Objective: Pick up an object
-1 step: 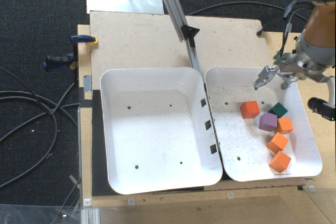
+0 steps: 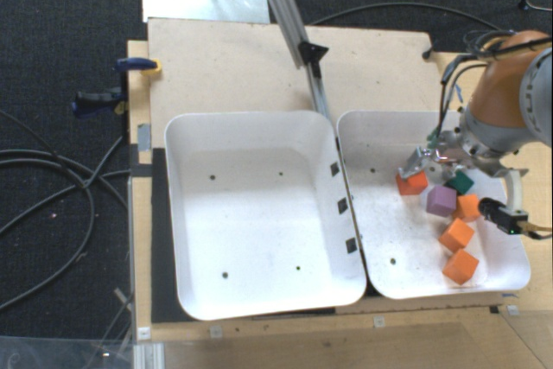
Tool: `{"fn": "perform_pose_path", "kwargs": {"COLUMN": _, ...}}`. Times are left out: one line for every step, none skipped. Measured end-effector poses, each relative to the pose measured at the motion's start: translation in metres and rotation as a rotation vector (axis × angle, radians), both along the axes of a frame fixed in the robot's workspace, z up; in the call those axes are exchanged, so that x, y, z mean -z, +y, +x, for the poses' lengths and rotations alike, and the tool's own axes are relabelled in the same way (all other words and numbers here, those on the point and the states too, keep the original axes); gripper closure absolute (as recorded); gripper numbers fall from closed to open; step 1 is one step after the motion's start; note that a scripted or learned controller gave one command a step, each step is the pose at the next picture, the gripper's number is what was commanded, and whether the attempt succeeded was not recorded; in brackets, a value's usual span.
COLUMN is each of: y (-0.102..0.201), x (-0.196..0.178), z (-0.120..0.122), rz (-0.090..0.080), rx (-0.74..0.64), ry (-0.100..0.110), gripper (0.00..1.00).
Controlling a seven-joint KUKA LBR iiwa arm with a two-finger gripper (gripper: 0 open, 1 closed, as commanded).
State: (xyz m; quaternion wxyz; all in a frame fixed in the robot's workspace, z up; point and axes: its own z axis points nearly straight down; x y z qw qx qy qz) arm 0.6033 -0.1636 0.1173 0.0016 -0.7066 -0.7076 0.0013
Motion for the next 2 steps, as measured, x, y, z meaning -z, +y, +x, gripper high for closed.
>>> {"fn": "perform_pose_path", "kwargs": {"y": 0.025, "x": 0.028, "z": -0.016, "rz": 0.001, "rx": -0.003, "ry": -0.002, "gripper": 0.0}}
{"fn": "perform_pose_path", "kwargs": {"y": 0.013, "x": 0.027, "z": -0.028, "rz": -0.001, "rx": 0.0, "ry": -0.004, "gripper": 0.0}}
